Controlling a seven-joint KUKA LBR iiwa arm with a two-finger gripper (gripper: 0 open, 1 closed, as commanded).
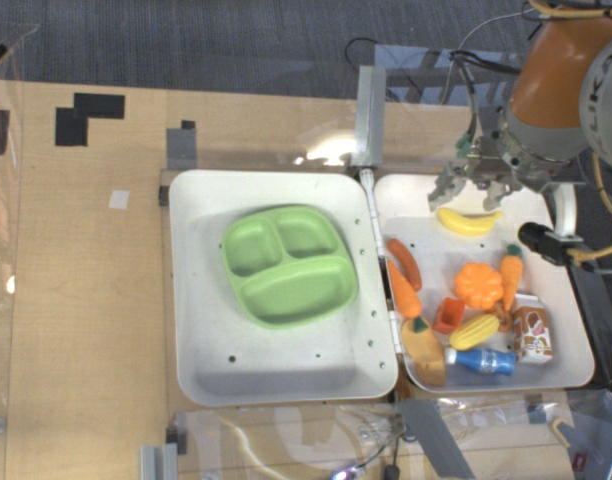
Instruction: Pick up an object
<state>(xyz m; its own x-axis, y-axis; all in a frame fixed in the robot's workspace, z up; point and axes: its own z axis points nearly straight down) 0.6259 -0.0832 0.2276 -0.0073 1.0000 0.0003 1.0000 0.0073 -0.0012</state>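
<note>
Claw [467,194] hangs over the far end of the right shallow white bin [418,218], fingers spread apart, nothing between them. The curved yellow toy banana [468,221] lies directly beneath, flat on the bin floor, near the far wall; likely target. No contact visible between the fingers and the banana.

Other contents, right bin: red sausage-shaped toy [404,262] and long orange carrot [404,290] along the left wall; round orange pumpkin [479,283] mid-bin; smaller carrot [511,268] beside it on the right; yellow corn cob [473,330], blue bottle [486,361] and brown-and-white carton [532,333] at the near end. The left white bin [201,348] holds a green divided plastic plate [286,263].

Risks, as judged:
- The banana is curved and smooth. If the fingers close off its middle, it could pivot or squirt out sideways.
- It lies low and flat. Too shallow a descent would close on air; too deep would jam the fingertips into the bin floor.
- The far wall is close. A finger coming down on that side may strike the rim.
- The pumpkin and small carrot sit apart from the banana, so a collision there seems unlikely.
</note>
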